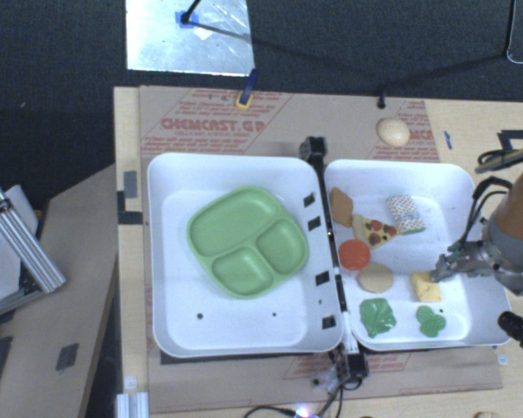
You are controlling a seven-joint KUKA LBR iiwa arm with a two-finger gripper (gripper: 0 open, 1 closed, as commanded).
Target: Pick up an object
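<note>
The right bin (458, 181) holds several toy foods: a brown slice (341, 205), a pizza wedge (376, 230), a patterned white block (404, 212), a red tomato (354, 253), a tan disc (376, 278), a yellow cheese piece (425, 287), a green broccoli (377, 316) and a smaller green piece (431, 321). My gripper (444, 267) reaches in from the right, low over the bin. Its tip sits just above and to the right of the cheese piece, close to it or touching it. I see nothing lifted.
The left bin (170, 190) holds a green divided plate (248, 240). A black divider with clips (327, 233) runs between the bins. A beige egg-shaped object (392, 131) lies on the cardboard behind the right bin. A shiny sheet (189, 23) lies at the back.
</note>
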